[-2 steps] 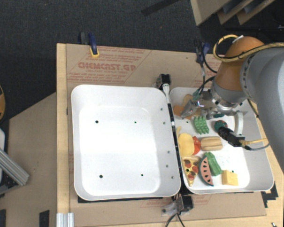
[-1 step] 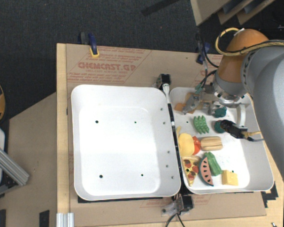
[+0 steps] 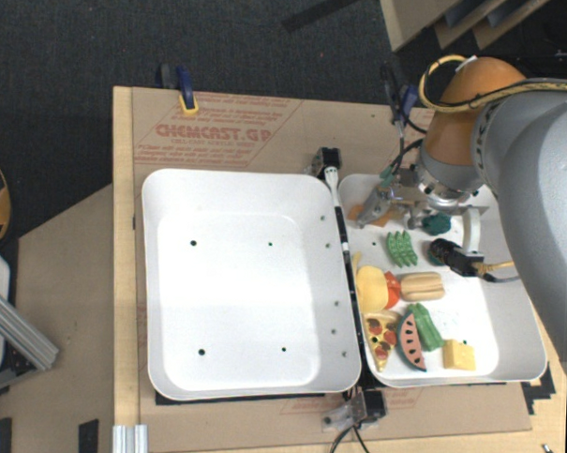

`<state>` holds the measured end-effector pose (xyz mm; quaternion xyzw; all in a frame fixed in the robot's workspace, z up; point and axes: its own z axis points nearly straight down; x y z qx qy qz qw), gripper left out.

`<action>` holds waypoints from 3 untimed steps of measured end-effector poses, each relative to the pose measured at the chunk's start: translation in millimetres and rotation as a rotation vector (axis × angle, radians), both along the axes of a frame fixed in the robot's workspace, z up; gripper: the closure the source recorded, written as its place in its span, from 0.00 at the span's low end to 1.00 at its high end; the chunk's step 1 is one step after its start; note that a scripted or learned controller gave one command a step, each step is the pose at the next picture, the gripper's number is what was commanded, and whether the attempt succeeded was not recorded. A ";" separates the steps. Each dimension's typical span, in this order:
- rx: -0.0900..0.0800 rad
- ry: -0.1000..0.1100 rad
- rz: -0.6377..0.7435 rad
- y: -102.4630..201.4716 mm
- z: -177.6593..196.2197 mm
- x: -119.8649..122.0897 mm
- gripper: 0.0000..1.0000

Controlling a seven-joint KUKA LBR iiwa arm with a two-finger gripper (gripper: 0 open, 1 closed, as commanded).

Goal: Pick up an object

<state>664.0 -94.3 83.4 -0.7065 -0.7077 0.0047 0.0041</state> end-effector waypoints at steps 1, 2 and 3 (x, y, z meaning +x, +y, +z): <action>0.001 -0.008 -0.002 -14.8 1.0 1.5 0.00; 0.001 -0.012 0.000 2.1 9.8 2.7 0.00; 0.004 -0.027 0.007 107.1 109.7 5.3 0.00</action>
